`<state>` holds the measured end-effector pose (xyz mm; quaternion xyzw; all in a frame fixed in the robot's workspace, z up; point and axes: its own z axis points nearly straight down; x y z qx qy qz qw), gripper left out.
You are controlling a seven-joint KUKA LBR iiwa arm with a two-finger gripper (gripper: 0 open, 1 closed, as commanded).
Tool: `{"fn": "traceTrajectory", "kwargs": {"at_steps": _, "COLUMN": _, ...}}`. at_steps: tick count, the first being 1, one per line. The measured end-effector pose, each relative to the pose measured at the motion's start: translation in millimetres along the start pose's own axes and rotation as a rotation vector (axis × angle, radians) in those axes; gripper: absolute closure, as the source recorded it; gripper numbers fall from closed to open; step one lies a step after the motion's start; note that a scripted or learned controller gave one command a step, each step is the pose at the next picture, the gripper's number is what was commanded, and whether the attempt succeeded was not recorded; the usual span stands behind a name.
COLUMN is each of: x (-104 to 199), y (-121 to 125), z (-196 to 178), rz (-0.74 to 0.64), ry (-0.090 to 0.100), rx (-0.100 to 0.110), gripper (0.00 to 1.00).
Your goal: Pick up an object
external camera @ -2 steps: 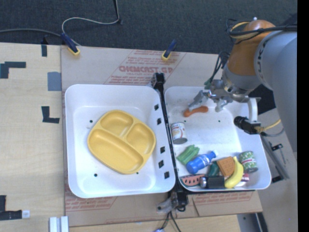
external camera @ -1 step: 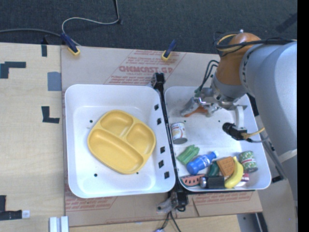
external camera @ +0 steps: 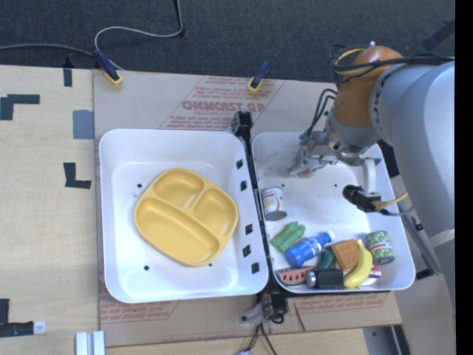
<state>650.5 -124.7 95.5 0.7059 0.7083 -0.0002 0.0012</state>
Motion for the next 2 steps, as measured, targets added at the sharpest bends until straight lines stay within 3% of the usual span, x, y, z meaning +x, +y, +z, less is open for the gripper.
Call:
{"fn": "traceTrajectory", "kwargs": {"at_steps": 1, "x": 69.0, "y": -41.1, "z": -89.0, "rz": 0.001, "ry": 0.002, "rx": 0.002, "gripper": 1.0}}
{"fn": "traceTrajectory", "kwargs": {"at_steps": 2, "x": 119.3, "y": -95.6, "z": -153.0, "rz": 0.001, "ry": 0.003, "rx": 0.003, "gripper": 1.0}}
